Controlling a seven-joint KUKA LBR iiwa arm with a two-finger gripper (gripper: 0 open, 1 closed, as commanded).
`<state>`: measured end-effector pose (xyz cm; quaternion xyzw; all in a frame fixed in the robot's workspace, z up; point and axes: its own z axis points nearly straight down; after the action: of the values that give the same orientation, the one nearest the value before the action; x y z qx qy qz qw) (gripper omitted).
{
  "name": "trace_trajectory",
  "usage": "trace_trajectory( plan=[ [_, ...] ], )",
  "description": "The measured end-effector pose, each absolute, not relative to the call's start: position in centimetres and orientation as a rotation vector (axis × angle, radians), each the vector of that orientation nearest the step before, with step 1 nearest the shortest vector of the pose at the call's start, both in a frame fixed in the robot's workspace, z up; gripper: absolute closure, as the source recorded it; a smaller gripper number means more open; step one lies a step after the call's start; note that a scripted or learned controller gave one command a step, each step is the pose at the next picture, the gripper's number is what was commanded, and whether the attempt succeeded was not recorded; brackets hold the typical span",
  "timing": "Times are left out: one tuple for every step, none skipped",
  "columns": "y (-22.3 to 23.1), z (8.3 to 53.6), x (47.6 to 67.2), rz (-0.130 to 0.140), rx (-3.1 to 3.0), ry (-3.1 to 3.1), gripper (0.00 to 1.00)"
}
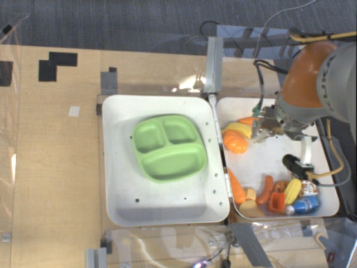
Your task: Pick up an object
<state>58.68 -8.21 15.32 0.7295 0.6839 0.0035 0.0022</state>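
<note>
Wooden bench, two white bins | our gripper, grip state unreadable, nears yellow banana | approach step; next: descend, close.

Two shallow white bins side by side on a wooden bench: left bin holding a green divided plate, right bin holding toy food. Grey arm with orange band reaching in from the right, gripper low over the far part of the right bin, just beside a yellow banana and an orange pepper. Along the near edge, a carrot, a corn cob and a blue bottle crowded together.
</note>
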Motion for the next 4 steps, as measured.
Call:
trace_trajectory(
  plan=[
    [-8.2,15.3,58.7,0.010,2.289,2.146,0.00],
    [-8.5,8.9,61.6,0.017,2.356,2.066,0.00],
    [-8.5,8.6,66.4,-0.023,2.287,2.187,0.00],
    [-8.4,10.0,66.7,-0.018,2.271,2.191,1.00]
  ],
)
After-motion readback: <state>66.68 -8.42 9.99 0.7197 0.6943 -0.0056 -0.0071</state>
